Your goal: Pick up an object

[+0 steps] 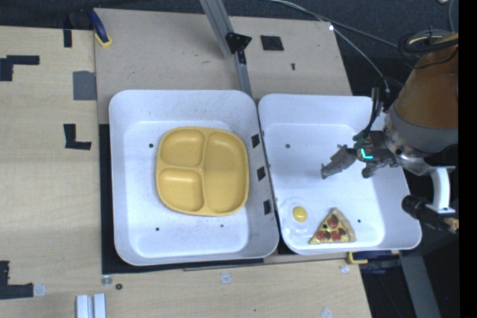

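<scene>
Gripper (349, 164) fingers spread, empty; pizza slice (333, 227) near at 6 o'clock, point toward 12; yellow piece (299, 214) at 7.

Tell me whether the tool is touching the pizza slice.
Apart. The camera view shows bare white bin floor between the tool and the pizza slice.

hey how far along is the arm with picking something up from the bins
Nothing looks picked yet. The pizza slice and the small yellow item both lie on the right bin's floor near its front edge, and the yellow divided plate sits in the left bin. The gripper is over the right bin's middle, with nothing visible between its fingers. Reaching an object, closing on it and lifting are all left.
</scene>
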`<state>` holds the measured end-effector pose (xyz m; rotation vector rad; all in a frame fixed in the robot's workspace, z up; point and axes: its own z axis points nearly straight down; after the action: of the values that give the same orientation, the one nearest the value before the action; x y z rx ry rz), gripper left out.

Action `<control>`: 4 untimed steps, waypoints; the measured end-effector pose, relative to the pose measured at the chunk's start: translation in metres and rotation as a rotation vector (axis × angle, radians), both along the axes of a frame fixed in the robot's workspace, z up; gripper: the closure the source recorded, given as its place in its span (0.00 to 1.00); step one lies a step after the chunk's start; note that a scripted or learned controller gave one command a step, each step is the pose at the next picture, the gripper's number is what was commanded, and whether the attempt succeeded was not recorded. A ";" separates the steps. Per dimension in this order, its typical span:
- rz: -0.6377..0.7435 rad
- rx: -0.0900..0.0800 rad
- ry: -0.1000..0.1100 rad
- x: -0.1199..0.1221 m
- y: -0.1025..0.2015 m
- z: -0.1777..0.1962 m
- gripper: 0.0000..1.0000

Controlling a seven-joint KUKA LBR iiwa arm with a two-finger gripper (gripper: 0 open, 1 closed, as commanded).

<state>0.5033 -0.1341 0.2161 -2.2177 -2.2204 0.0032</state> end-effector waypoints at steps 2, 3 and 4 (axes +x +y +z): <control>-0.001 -0.001 0.002 0.004 -0.005 -0.046 0.00; 0.000 0.000 0.002 0.006 0.002 -0.093 0.00; -0.002 -0.002 -0.004 0.006 0.001 -0.131 0.00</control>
<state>0.5098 -0.1328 0.0855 -2.2226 -2.2213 0.0008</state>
